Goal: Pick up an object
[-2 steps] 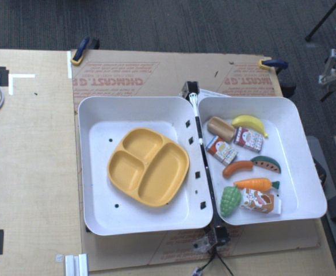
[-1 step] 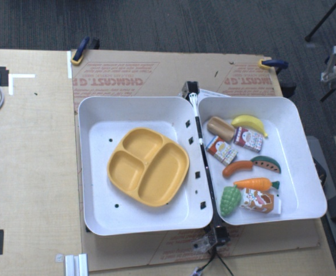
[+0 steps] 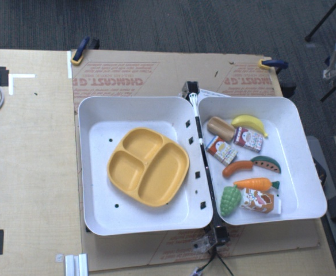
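A yellow three-compartment plastic plate [image 3: 148,166] lies in the left white bin [image 3: 93,154]; right of the plate, toy foods crowd the right white bin [image 3: 297,154]. End effector's state: cannot tell.

Toy foods [image 3: 244,163] lie clustered in the right bin [image 3: 297,154], banana [image 3: 248,122] farthest back.

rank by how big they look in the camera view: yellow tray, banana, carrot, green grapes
1. yellow tray, by far the largest
2. banana and carrot, alike; cannot rank
3. green grapes, slightly smaller
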